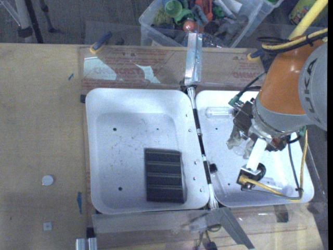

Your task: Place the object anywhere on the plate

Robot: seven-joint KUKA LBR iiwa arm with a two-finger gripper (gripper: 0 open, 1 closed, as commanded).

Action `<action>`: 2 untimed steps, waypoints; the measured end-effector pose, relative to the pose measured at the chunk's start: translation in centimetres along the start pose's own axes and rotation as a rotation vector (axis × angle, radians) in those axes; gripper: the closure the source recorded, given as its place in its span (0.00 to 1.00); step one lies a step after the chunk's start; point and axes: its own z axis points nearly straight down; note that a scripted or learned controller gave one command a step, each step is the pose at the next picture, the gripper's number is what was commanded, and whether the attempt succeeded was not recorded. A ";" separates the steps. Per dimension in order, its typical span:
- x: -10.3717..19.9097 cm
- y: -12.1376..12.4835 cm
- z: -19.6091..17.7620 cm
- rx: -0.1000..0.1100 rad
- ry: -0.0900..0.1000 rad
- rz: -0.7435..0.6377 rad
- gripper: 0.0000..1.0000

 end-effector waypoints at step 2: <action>13.3 -8.5 -2.5 -0.002 0.002 0.605 1.00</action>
